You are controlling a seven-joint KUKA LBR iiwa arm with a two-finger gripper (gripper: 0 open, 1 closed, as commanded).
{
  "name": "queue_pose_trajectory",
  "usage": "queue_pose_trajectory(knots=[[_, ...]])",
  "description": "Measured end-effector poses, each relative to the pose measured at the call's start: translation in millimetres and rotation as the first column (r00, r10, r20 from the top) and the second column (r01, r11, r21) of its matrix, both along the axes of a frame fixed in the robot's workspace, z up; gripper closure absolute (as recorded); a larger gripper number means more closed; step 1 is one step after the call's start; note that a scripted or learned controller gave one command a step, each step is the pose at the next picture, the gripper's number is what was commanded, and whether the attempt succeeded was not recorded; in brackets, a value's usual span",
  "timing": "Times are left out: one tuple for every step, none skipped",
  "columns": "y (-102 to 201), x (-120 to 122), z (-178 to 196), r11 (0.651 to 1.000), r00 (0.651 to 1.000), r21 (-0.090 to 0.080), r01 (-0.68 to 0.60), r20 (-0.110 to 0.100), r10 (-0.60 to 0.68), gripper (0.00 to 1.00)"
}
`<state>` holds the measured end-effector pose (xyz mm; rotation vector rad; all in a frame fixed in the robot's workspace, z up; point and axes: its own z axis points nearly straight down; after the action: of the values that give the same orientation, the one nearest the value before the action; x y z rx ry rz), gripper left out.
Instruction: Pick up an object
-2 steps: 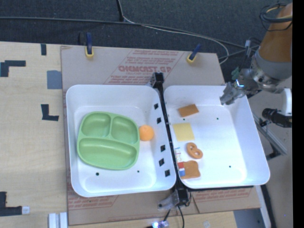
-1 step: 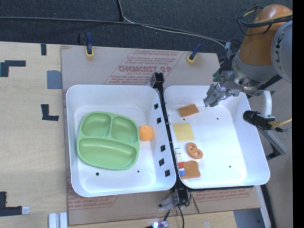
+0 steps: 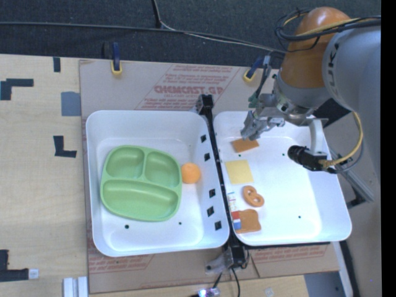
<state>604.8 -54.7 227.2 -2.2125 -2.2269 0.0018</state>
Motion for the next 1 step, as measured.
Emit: queue_pose_trajectory(knots=[[59.0, -6.4, -9.2, 1.0, 1.0, 0.0, 0.0, -0.001, 0.0, 1.0]])
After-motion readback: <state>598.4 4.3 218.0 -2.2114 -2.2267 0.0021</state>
